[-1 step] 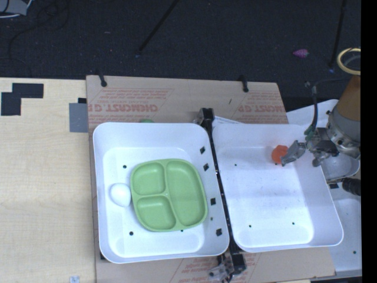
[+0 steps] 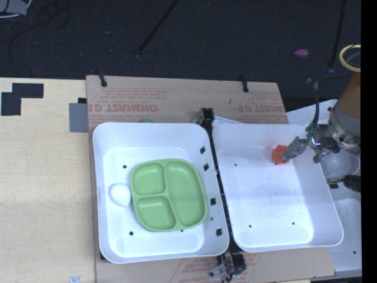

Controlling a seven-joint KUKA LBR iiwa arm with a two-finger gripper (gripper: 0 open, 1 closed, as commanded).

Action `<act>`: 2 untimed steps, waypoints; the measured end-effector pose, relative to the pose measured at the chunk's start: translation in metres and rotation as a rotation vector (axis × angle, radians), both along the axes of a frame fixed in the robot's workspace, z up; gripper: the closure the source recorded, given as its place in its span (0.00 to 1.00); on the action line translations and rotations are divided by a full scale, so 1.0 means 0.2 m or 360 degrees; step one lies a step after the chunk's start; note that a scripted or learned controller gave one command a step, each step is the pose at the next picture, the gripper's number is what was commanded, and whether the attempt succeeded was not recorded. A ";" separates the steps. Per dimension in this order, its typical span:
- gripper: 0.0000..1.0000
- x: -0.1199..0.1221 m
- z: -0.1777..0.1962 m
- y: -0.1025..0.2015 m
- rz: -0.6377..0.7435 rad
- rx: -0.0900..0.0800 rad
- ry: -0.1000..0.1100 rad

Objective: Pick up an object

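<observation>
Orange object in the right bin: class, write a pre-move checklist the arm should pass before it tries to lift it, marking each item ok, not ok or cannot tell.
1. Target located: orange object lies in the right bin, near its far right side. Ok.
2. Gripper at the target: right beside it, touching or nearly so. Ok.
3. Object seated between the fingers: cannot tell.
4. Space around the target: nothing else lies next to it. Ok.
5. Left bin items out of the way: green divided plate and white egg-shaped object sit far off. Ok.

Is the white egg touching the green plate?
Touching. In the camera view the white egg sits right against the green plate's left rim, with no gap showing between them.
</observation>
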State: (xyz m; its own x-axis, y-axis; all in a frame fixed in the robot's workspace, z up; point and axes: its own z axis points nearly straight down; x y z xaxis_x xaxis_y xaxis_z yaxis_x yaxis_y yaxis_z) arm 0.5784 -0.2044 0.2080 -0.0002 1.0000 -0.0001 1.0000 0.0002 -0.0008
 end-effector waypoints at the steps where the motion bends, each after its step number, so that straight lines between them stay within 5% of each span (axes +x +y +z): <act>1: 0.00 0.02 -0.24 -0.03 -0.0001 0.0003 0.0009; 2: 0.00 0.00 -0.47 0.01 0.0000 0.0004 0.0010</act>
State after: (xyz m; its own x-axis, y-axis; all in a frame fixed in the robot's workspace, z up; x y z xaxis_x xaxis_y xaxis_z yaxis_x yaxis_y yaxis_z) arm 0.5776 -0.2024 0.1150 0.0001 1.0000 0.0027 1.0000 -0.0001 -0.0069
